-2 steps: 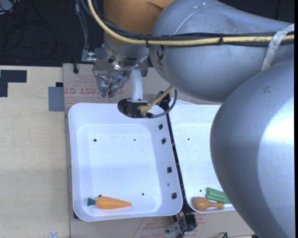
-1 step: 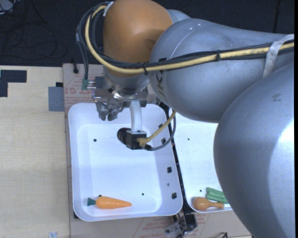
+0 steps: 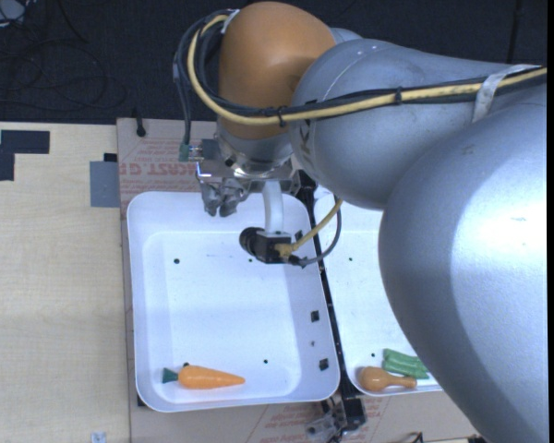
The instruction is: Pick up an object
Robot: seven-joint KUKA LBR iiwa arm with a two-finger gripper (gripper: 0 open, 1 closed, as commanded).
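The two-finger gripper (image 3: 223, 201) hangs over the left white bin's (image 3: 148, 247) far edge, fingers near-closed, holding nothing; the orange plastic carrot (image 3: 208, 377) lies well apart by the near wall; a descent here would likely miss it.

An orange toy carrot (image 3: 210, 377) with a green top lies in the white left bin (image 3: 148, 293); a tan pear (image 3: 384, 379) and green pods (image 3: 404, 364) are in the right bin.
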